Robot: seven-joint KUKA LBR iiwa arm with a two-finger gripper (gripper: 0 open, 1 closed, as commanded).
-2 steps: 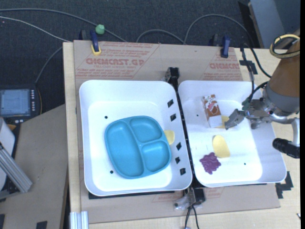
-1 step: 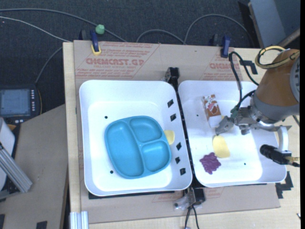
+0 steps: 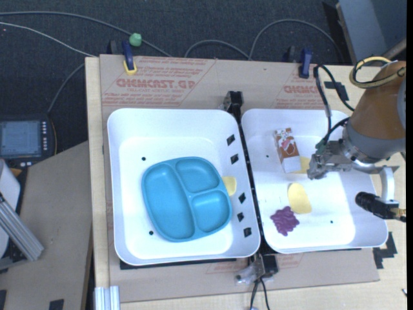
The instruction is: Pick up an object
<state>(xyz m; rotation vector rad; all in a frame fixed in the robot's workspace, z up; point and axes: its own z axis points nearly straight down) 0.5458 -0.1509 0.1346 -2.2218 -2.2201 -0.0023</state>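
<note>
In the camera view, the hand [image 3: 317, 167] hangs low over the right bin [image 3: 335, 237], just beside the small brown and white packet [image 3: 286, 148] near the bin's far side. Whether it is apart or together, I cannot tell. Nothing shows between its tips, so the pick looks not yet made. A pale yellow piece [image 3: 299, 198] and a purple toy [image 3: 284, 219] lie nearer the front of the same bin, apart from the hand. The left bin [image 3: 129, 134] holds a blue divided plate [image 3: 187, 197]. Closing on something and lifting it are left to do.
</note>
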